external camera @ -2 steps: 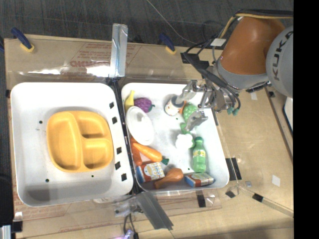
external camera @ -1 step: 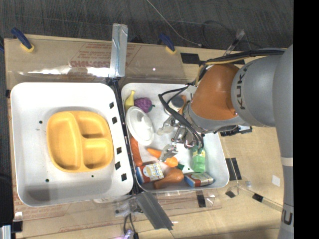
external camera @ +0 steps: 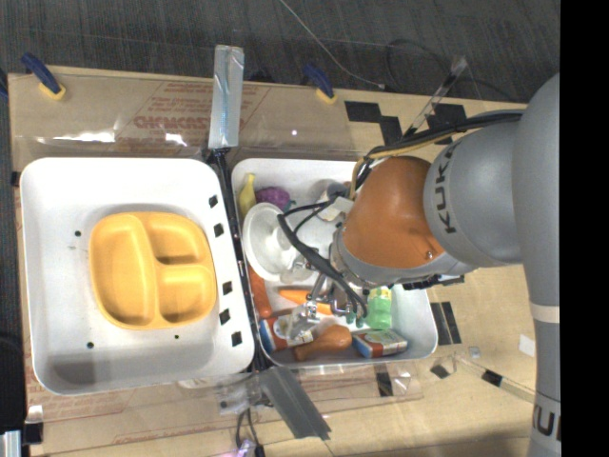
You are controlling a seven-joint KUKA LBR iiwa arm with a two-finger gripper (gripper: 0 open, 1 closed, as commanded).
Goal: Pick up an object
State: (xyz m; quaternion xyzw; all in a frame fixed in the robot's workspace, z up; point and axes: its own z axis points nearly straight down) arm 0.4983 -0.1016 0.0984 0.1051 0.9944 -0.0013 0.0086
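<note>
The arm (external camera: 428, 217) hangs over the right bin (external camera: 419, 327); its jaws (external camera: 319, 317), state unclear, touch cluttered toys.

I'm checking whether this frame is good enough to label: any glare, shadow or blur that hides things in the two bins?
Camera view: sharp overall, evenly lit; glare streaks on the clear sheet behind the bins; a soft shadow in the left bin near its lower corner; the yellow tray reads cleanly; the arm covers much of the right bin, and the gripper merges with the clutter there.
</note>
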